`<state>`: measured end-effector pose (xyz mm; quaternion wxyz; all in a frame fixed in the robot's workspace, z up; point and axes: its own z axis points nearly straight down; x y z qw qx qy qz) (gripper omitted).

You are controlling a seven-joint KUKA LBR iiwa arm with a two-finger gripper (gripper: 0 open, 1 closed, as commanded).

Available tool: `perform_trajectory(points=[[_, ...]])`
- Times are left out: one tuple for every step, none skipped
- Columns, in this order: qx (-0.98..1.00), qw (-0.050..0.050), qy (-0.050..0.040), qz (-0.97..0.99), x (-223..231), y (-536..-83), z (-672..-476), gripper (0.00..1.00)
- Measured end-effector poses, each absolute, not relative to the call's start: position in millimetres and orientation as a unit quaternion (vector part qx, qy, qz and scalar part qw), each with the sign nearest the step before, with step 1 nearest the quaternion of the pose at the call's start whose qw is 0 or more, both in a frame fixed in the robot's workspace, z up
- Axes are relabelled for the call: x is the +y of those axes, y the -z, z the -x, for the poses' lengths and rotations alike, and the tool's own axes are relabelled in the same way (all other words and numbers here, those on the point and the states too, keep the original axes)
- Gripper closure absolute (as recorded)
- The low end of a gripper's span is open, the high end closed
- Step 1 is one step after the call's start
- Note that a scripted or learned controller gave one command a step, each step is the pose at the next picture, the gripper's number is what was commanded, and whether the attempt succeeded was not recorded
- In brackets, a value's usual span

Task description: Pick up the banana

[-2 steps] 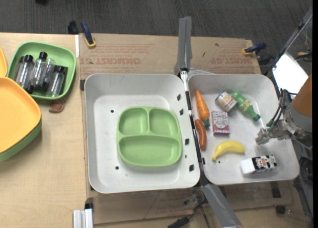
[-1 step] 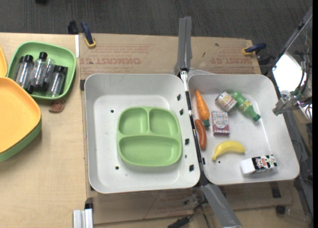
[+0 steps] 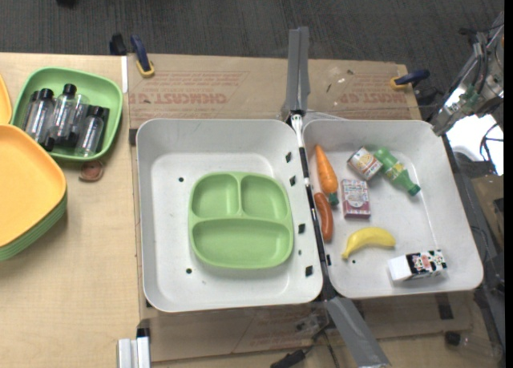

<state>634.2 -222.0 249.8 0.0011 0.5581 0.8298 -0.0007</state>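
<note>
The yellow banana [image 3: 369, 240] lies on its side in the lower middle of the right bin [image 3: 457, 198], its curve opening downward. It touches nothing. A white carton [image 3: 417, 265] lies just to its lower right, and a pink box [image 3: 356, 198] sits just above it.
The right bin also holds a carrot [image 3: 325, 169], a red sausage [image 3: 324, 216], a green bottle [image 3: 397, 169] and a small tan pack [image 3: 365, 163]. A green divided plate [image 3: 240, 220] sits in the left bin [image 3: 152, 198]. Off to the left are a green tray of bottles [image 3: 68, 114] and stacked orange plates [image 3: 28, 190].
</note>
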Motion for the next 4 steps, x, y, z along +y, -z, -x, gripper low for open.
perform_trajectory(points=[[0.880, 0.003, 0.0003, -0.475, -221, -275, -660.1, 1.00], [0.896, 0.002, 0.0005, -0.444, -221, -284, -660.0, 1.00], [0.908, 0.002, 0.0005, -0.420, -222, -297, -655.0, 1.00], [0.940, 0.001, 0.0002, -0.341, -221, -282, -656.5, 1.00]])
